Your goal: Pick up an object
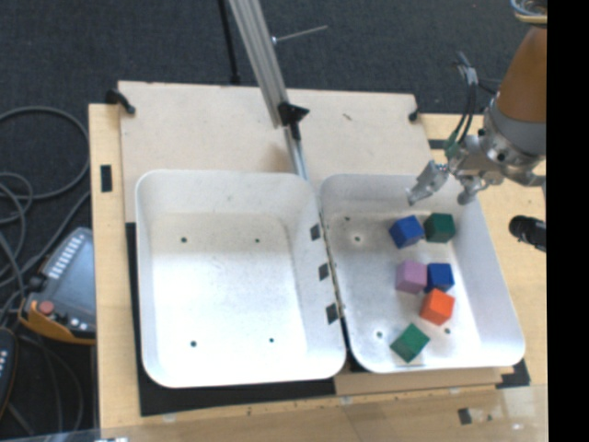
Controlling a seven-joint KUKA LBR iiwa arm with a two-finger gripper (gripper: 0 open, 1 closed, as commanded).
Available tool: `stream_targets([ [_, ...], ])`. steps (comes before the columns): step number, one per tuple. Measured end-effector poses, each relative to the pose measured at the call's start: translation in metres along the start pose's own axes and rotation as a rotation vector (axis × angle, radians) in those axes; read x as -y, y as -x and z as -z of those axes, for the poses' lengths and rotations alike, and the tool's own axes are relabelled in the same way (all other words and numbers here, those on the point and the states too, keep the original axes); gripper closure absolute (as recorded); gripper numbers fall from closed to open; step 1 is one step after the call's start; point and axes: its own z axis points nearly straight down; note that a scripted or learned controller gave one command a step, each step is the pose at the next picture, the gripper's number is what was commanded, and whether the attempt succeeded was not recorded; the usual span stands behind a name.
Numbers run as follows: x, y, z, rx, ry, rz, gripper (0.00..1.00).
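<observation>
Hanging over the far rim of the right bin (479, 238), the tool (448, 184) holds nothing, its two fingers spread apart, one fingertip (422, 188) toward the bin's middle and the other nearer the right wall. The grey arm (520, 90) with its orange band reaches in from the table's (212, 127) right edge. Six small blocks lie in the right bin, all clear of the tool. A blue cube (405, 231) sits just below the tool toward the bin's far end, with a dark green cube (440, 226) touching or just beside it on the right. Nearer the middle, a purple cube (411, 276) and a smaller blue cube (440, 275) sit side by side, and an orange cube (437, 306) lies just in front of them, apparently touching the smaller blue one. A green cube (409, 343) rests alone near the bin's front edge, turned at an angle. The left bin (230, 274) stands beside the right one, their walls meeting along the table's middle. A slanted metal rail (262, 53) rises from the table's far side, above where the two bins meet.
</observation>
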Motion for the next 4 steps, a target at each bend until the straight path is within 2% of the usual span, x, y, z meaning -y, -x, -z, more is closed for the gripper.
stream_targets([
  [1,0.07,-0.02,-0.14,-0.001,-0.005,-0.002,0.0],
  [2,0.067,-0.021,-0.15,0.006,0.019,-0.005,0.0],
  [3,0.043,-0.02,-0.157,0.01,0.029,-0.001,0.0],
  [4,0.042,-0.019,-0.157,0.011,0.03,-0.003,0.0],
])
